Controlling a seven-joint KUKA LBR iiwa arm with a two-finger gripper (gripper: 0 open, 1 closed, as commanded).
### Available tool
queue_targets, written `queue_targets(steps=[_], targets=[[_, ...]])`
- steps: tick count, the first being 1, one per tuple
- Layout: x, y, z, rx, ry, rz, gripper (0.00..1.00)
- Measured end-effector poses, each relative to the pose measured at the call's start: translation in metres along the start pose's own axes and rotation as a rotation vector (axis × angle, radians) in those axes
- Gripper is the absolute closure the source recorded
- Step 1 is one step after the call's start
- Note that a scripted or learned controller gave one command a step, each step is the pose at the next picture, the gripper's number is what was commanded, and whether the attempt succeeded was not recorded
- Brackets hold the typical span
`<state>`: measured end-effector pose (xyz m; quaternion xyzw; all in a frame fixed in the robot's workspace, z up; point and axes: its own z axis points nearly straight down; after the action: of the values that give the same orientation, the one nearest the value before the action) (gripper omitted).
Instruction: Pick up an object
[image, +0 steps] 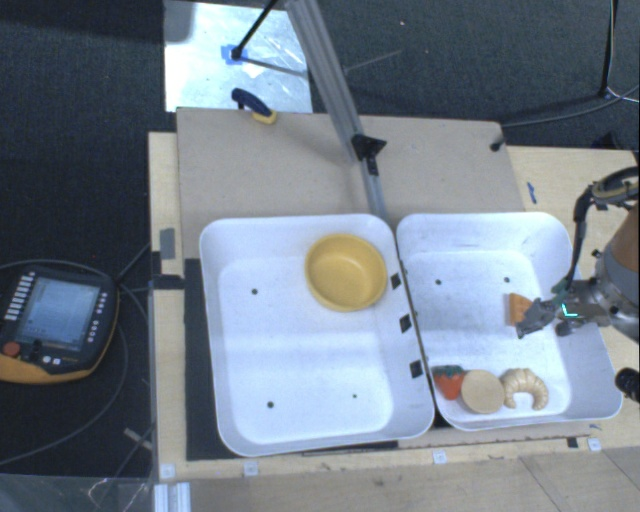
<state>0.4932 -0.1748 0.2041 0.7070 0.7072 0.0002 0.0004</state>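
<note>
Nearest the viewer, along the front wall of the right bin (560, 235), lie three small items in a row: one tomato-like red piece (449, 381), one tan round disc (482, 391) touching it, and one croissant (526, 388) just beside the disc. Farther back in the same bin, near the right wall, sits one orange wedge (518, 307). The gripper (535, 318) hangs immediately beside this wedge, its dark tip at the wedge's lower right edge; whether the claw is wide, narrow or closed on anything cannot be told at this size. The wedge appears to be the likely target, and it rests on the bin floor.

The left bin (230, 300) holds one yellow bowl (346, 271) near its back right corner, well apart from the gripper.

Beyond the bins, one metal pole (340, 95) slants across the bench. To the far left lies one teach pendant (55, 320).

Risks, as judged: the tip sits at the wedge's edge rather than over its middle, so a closure could nudge the wedge aside or pinch only a corner. The nearby bin wall may also obstruct one finger.
</note>
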Motion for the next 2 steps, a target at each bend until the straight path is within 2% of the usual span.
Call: queue_targets(steps=[1,2], targets=[[0.000,0.000,0.000,0.000,0.000,0.000,0.00],[0.006,0.003,0.044,0.003,0.001,0.000,0.00]])
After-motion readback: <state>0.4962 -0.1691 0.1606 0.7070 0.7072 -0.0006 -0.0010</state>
